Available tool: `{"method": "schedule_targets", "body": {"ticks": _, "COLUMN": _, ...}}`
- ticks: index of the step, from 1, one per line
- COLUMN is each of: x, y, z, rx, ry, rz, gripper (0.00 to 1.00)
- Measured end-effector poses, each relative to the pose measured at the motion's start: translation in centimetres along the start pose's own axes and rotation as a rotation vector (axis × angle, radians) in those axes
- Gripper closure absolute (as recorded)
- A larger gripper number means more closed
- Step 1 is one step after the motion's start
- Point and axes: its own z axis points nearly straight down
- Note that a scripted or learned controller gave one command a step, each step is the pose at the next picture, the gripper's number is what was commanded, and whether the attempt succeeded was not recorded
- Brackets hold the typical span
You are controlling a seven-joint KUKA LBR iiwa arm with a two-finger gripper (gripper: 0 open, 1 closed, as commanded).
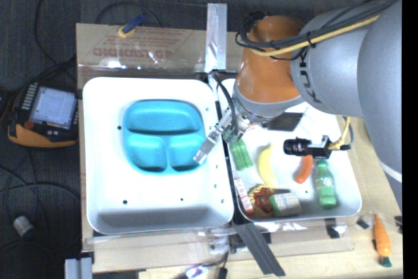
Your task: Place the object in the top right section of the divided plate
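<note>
A blue divided plate (163, 135) lies in the left white bin (104, 206), with one wide section at the top and two smaller ones below. My gripper (208, 146) hangs over the plate's right edge, near the wall between the two bins. Nothing shows in its grasp. In the right bin (346, 202) lie a green item (240, 155) just right of the gripper, a yellow banana (266, 165), an orange carrot (302, 170), a green bottle (324, 185) and a dark red and silver packet (271, 202).
The grey arm with its orange band (268, 75) covers the back of the right bin. A clear plastic bag (150, 46) lies behind the left bin. A handheld device (49, 111) sits at far left. Another carrot (382, 240) lies on the bench at lower right.
</note>
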Motion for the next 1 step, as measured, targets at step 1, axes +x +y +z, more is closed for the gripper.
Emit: {"method": "schedule_targets", "body": {"ticks": 1, "x": 7.22, "y": 4.71, "z": -2.82, "rx": 0.002, "ry": -0.001, "rz": 0.019, "gripper": 0.00}}
